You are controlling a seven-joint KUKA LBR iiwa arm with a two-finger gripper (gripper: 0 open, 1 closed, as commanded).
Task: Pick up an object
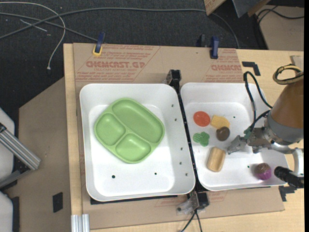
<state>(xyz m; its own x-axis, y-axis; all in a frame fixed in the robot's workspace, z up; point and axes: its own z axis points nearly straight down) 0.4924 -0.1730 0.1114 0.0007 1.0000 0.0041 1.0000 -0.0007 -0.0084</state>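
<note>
Gripper sits in the right bin; can't tell its state. Nearest: tan cylinder, just down-left, long axis roughly vertical in view.

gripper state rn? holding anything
Gripper: cannot be told; nothing seen in it. It sits over the right bin, beside the tan cylinder.

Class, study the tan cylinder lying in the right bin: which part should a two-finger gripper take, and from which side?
Take the tan cylinder across its middle, from above. It lies on its side, so its curved flanks face outward, with bare floor of the right bin beside it.
</note>
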